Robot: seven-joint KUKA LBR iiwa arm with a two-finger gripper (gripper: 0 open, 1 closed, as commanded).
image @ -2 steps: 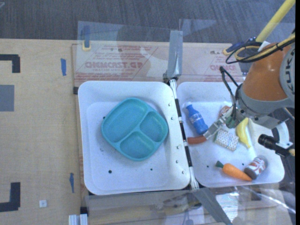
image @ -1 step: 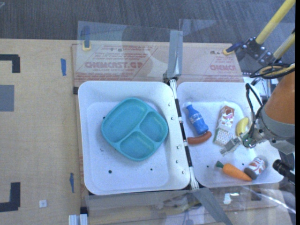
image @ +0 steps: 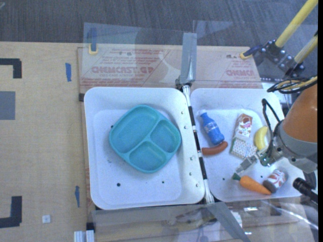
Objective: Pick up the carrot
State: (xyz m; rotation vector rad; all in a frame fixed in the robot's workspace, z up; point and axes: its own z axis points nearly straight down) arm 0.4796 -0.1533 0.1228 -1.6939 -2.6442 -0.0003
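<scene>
Carrot (image: 254, 185) lies flat near the near edge of the right bin (image: 222, 185), orange body pointing right, dark green stub at its left end. Nothing grips it.

My gripper (image: 251, 162) hangs just above and beyond the carrot's stub end, arm coming in from the right, orange band at the picture's right edge. Fingers are small and partly blurred; I cannot tell how wide they stand. Nothing shows between them. Whether a fingertip touches the bin floor, cannot tell.

Just right of the carrot: small round red-and-white item (image: 276, 178), touching or nearly touching the carrot's right end. Beyond my gripper: yellow banana (image: 260, 137), partly behind my wrist cables. Left of the banana: red-and-white carton (image: 244, 126), and a tan cracker-like square (image: 243, 148) just nearer than it. Further left: blue bottle (image: 211, 128) lying down, with a red sausage (image: 215, 148) just nearer than it.

Left bin (image: 101, 185) holds a teal divided plate (image: 145, 138), three compartments, nothing in them.

Writing: clear sheet (image: 131, 69) beyond the bins carries red print, seemingly "CHEMCAST GP"; the same print repeats further right, partly cut off. Carton lettering too small to read.
</scene>
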